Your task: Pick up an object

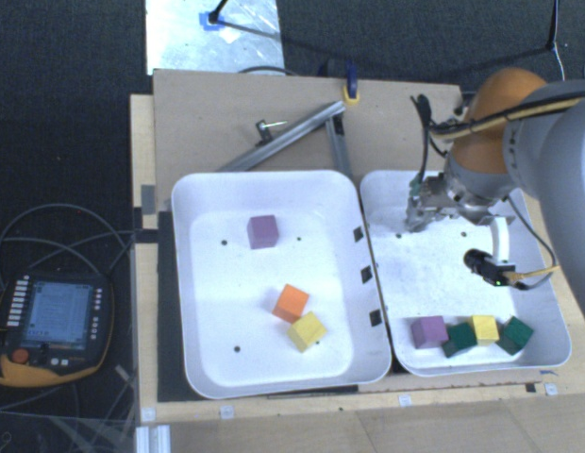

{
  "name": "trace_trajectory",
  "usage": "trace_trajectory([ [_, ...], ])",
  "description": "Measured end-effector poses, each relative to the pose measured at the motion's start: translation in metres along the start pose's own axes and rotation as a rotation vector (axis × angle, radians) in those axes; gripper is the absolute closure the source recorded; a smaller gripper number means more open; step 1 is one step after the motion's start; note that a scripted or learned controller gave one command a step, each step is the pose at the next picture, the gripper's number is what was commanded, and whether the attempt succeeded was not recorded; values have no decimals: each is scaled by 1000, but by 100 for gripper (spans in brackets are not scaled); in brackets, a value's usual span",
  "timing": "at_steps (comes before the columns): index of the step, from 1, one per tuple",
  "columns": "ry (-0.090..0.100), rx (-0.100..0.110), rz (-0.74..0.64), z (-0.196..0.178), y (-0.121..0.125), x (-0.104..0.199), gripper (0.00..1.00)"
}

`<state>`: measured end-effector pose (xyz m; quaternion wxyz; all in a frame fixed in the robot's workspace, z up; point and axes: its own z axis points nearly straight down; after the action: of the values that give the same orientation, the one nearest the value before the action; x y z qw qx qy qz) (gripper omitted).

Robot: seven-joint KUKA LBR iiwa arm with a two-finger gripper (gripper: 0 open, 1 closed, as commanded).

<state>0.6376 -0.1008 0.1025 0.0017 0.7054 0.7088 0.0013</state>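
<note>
The pincer (417, 217) hangs over the right bin's (557, 347) far end. I can't tell its grip. Five blocks sit well apart from it, along the near wall.

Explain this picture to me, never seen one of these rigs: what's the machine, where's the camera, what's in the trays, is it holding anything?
One fixed camera looks down at a slant on a bench. The grey arm with the orange band is a KUKA iiwa robot reaching in from the right; its two-finger gripper hangs over the far end of the right bin. Nothing shows between its fingers, so it holds nothing that I can see.

The left bin holds a purple cube, an orange cube and a yellow cube touching it. The right bin has a row along its near edge: purple block, dark green block, yellow block, another green block. The handheld control pendant lies on the floor at left.
</note>
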Motion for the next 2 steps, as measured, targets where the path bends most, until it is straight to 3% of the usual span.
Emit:
trace_trajectory([
  [2,0,-3,0,-90,8,3,100],
])
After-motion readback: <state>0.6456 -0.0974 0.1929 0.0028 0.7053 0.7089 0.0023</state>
